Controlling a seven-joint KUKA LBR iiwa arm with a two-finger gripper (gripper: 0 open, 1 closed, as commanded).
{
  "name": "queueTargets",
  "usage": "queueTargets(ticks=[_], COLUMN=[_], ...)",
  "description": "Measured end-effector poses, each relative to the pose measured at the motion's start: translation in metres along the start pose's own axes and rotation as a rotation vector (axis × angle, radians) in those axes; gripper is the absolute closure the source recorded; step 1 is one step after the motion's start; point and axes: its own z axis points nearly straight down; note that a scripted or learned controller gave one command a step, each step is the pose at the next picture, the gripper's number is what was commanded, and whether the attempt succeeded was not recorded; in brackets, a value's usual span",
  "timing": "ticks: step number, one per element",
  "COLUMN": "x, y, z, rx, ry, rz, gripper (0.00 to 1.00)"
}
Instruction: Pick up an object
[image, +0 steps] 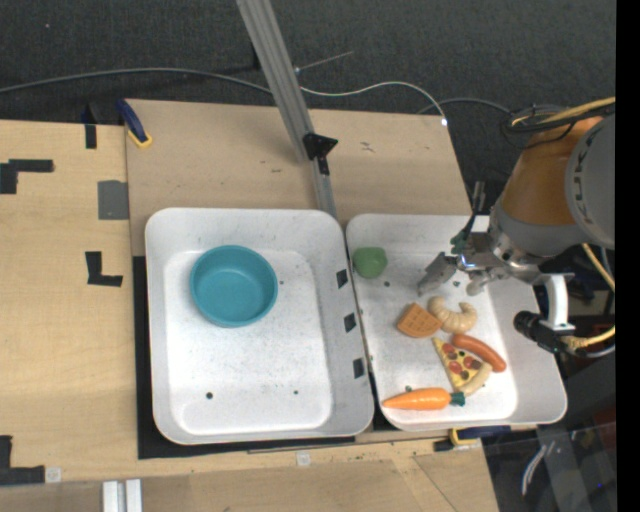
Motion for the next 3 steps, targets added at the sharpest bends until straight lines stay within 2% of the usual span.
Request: queueTargets(ticks=[1,2,3], x=[-0.007,-0.006,0.002], y=[0.003,0.003,0.011], z=[0.061,0.047,-0.002], rx=[0.0,-0.003,-0.009], ry=[0.0,0.001,0.0], rz=[0.001,-0.001,-0.001], gripper=[0.0,1.0,1.0])
